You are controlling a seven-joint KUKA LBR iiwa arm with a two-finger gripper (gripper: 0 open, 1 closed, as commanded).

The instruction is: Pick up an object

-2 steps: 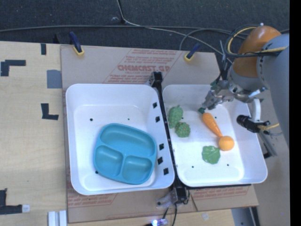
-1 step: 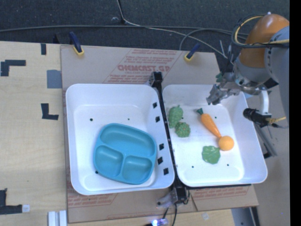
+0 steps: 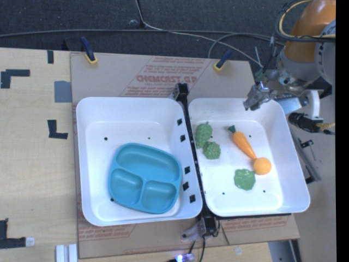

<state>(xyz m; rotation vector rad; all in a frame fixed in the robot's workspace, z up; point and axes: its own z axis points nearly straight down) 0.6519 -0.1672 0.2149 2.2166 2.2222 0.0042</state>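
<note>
The right bin (image 3: 283, 146) holds an orange carrot (image 3: 242, 143) with a dark stem, lying at a slant, and an orange ball (image 3: 262, 166) touching its lower end. Two green broccoli pieces (image 3: 204, 132) (image 3: 212, 150) lie close together near the bin's left wall, and a third (image 3: 245, 179) lies toward the front. My gripper (image 3: 255, 101) hangs over the bin's back right rim, up and to the right of the carrot, with nothing seen between its fingers.
The left bin (image 3: 92, 119) holds a blue divided plate (image 3: 145, 177). A black divider (image 3: 188, 146) joins the two bins. Clamps (image 3: 87, 51) (image 3: 222, 63) and cables lie along the cardboard's back edge. The arm's orange band (image 3: 311, 21) is at the top right.
</note>
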